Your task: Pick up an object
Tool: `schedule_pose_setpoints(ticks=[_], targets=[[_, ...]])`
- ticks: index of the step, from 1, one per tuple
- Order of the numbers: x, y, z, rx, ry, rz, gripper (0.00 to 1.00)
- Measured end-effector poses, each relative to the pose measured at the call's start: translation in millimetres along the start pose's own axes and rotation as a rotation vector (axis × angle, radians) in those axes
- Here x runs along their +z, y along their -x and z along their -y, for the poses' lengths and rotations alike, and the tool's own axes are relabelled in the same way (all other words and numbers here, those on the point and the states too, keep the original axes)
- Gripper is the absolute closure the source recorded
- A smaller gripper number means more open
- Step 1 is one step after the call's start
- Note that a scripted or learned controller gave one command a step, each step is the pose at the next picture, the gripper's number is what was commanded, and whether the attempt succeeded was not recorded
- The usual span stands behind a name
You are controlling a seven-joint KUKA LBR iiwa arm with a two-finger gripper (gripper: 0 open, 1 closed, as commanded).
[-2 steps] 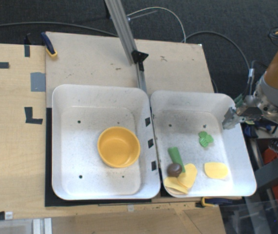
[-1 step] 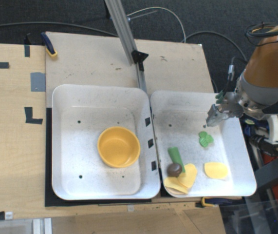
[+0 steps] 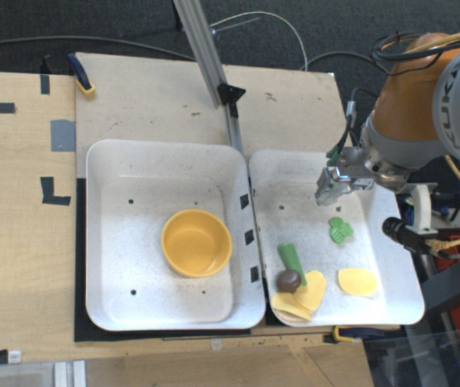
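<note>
Altogether, two shallow white bins sit side by side on the bench: the left bin holds one thing, a yellow-orange bowl standing upright with its mouth facing up, a little toward 5 o'clock of that bin's middle. The right bin holds five small things, all gathered in its near half. One green stick-shaped piece lies flat with its long axis running from about 11 o'clock to 5 o'clock; its lower end touches one small dark brown ball. That ball rests on the upper left edge of one pale yellow heart-shaped flat piece, which lies at the bin's 6 o'clock rim and points roughly toward 7 o'clock. One yellow oval piece lies flat at about 4 o'clock of the bin, its long axis running 9 to 3, apart from the heart. One small bright green lumpy object lies at 12 o'clock from the oval, near the bin's right side. The gripper hangs over the right bin at 11 o'clock of that green lump, near it but apart from it; nothing shows between its fingers, and whether they are spread or closed cannot be told.
</note>
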State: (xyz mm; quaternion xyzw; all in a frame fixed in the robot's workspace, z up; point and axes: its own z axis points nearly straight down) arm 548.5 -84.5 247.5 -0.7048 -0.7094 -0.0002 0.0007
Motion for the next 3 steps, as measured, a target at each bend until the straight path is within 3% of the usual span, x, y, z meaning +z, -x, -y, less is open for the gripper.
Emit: schedule_pose_setpoints(ticks=[1,3], targets=[[1.1,-61.5,-16.9,-0.002,-0.001,-0.001,1.00],[-0.5,-153.4,-50.7,0.000,0.000,-0.001,1.00]])
